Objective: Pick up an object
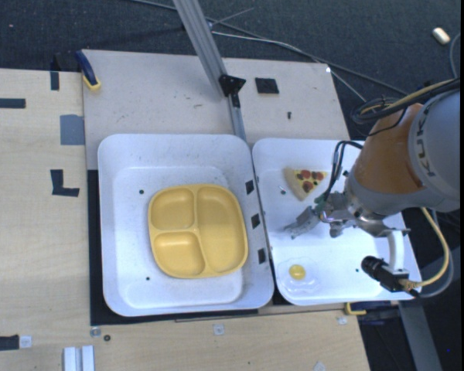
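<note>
In the right bin, a toy pizza slice lies near the far left corner. A toy fried egg, white with a yellow yolk, lies near the front left corner. My gripper hangs over the bin's left half, between the two toys, pointing towards the divider. It sits just below the pizza slice and above the egg, apart from both. Nothing shows in its grasp. The grey arm with its orange band covers the right part of this bin.
The left bin holds a yellow divided plate at its middle. A metal pole slants down to the bins' far edge. Cables loop beside the arm at the right.
</note>
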